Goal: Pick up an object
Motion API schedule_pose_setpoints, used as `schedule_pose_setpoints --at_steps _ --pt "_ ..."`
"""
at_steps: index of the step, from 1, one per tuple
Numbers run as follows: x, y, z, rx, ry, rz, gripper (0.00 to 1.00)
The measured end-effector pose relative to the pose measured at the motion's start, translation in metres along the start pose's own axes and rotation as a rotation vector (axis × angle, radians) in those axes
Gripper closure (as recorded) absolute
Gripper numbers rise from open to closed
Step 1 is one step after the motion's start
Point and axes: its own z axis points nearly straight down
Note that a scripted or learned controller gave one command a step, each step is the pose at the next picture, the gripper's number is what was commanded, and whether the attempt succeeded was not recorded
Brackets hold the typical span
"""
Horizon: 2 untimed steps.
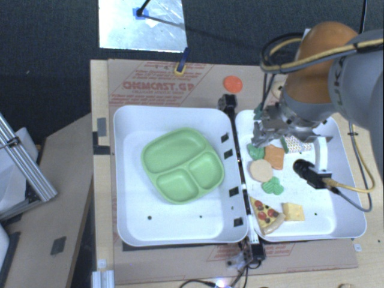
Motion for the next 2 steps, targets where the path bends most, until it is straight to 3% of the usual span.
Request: schedule_pose_setpoints --at_steps 2 --pt "0.0001 0.0027 0.0002 0.002 -0.001 0.001 1.00"
